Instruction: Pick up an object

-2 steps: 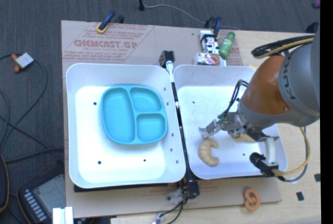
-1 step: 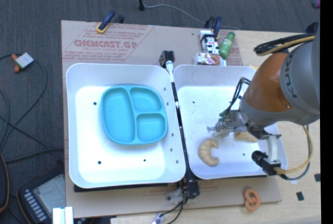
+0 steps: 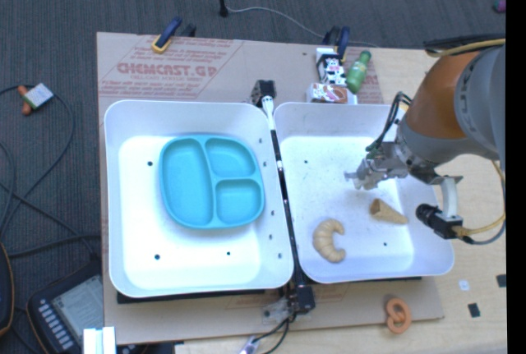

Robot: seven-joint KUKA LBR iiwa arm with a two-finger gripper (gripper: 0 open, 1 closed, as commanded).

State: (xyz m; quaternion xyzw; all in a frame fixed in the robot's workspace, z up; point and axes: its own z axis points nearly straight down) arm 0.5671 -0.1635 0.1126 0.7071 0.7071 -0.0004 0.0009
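Just below the pincer (image 3: pixel 364 177), a cone-shaped wedge (image 3: pixel 387 211) lies in the right bin (image 3: pixel 427 262); a croissant (image 3: pixel 330 240) sits further down-left. Whether the pincer is wide or narrow, I cannot tell.

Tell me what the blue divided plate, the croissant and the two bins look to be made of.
Blue divided plate: likely moulded plastic, smooth, uniform colour, soft sheen on the ridges.
Croissant: probably a plastic or rubber toy; even tan colour, moulded segments, though real pastry can't be ruled out.
Left bin and right bin: seemingly thin white plastic, semi-gloss, with rounded formed corners.
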